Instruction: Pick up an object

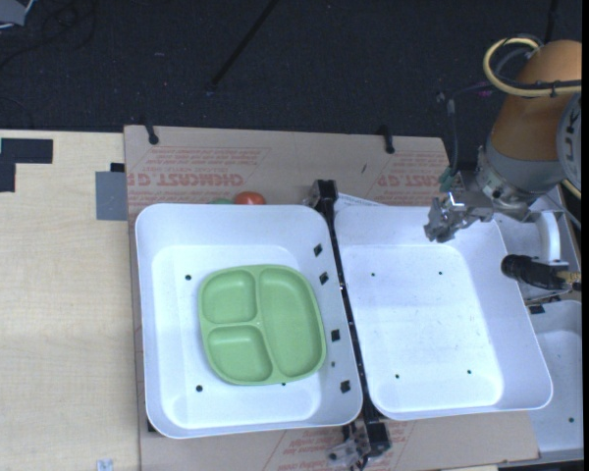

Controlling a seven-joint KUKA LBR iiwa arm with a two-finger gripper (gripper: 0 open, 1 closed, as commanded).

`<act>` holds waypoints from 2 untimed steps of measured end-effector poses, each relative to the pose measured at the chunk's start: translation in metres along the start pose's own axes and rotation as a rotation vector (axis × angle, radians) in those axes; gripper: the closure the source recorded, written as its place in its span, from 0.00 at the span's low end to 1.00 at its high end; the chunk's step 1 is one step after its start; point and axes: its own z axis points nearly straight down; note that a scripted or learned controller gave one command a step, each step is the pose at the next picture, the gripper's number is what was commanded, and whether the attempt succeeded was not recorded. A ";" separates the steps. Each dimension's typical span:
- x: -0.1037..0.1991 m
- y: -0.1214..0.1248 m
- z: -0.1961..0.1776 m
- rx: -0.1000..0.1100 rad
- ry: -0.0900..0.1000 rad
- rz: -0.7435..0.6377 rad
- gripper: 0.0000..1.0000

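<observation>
A green divided plate lies in the left bin. The hand hangs over the right bin's far rim, grip unclear. Cardboard lettering is mirrored, unreadable.

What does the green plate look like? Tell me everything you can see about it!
The green plate is light green and looks like smooth plastic. It has rounded corners and raised ridges that split it into three sections: two smaller ones on the picture's left side and one long one on the right. Nothing lies in any section. It lies flat, right side up and turned a little askew, on the floor of the left white bin, roughly in the middle. Only the bin floor touches it.
</observation>
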 end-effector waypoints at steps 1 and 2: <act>0.049 0.004 -0.008 -0.002 -0.001 0.000 1.00; 0.104 0.003 -0.017 -0.002 0.000 -0.001 1.00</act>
